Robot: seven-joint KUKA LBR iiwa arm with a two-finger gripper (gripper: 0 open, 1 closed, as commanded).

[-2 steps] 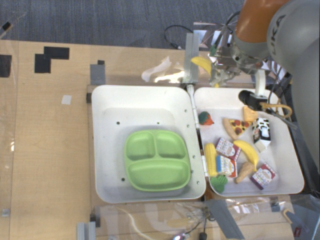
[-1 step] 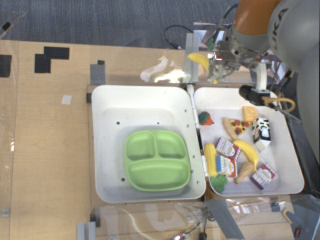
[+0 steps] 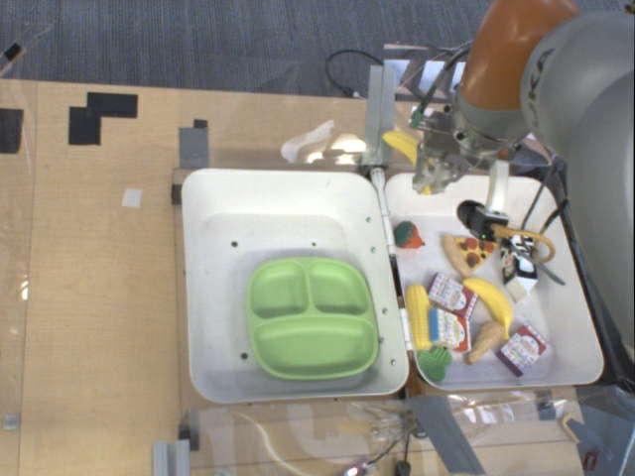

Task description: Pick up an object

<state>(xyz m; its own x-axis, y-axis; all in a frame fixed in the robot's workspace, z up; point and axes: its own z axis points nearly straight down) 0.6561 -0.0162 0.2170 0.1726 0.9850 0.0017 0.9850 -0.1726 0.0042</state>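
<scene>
My gripper hangs over the far left corner of the right bin. A yellow banana-like piece shows just to its left, at the bin's far rim; whether it is held I cannot tell. On the bin floor lie a red and green strawberry, a pizza slice, a yellow banana, a corn cob, a tan piece, a green piece and three snack packets.
The left bin holds a green divided plate. A ridge between the bins separates them. A small black and white object lies near the right bin's right side. Crumpled clear plastic sits behind the bins.
</scene>
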